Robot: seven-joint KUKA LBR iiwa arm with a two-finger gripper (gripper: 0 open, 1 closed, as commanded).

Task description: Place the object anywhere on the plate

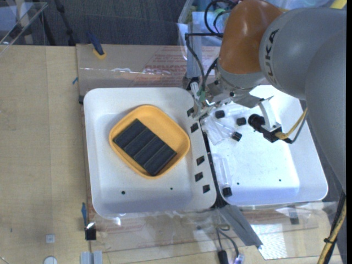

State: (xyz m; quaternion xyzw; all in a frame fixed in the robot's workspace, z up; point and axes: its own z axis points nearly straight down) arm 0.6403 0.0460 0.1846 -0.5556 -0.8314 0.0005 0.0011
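A yellow-orange square plate [169,121] lies tilted like a diamond in the left white bin [104,186]. A dark grey ridged slab [144,143] lies flat on the plate, filling most of its middle. The grey arm with its orange band [245,34] reaches in from the right, and its wrist hangs over the near-left part of the right bin [275,175]. The gripper [219,126] sits low by the divider between the bins, to the right of the plate and apart from the slab. Nothing is visibly held in it.
Small black parts [256,120] of the wrist's fittings stick out over the right bin. Black clips [199,161] line the wall between the bins. A cluttered container [220,4] stands behind the bins, and cables [231,246] run at the front.
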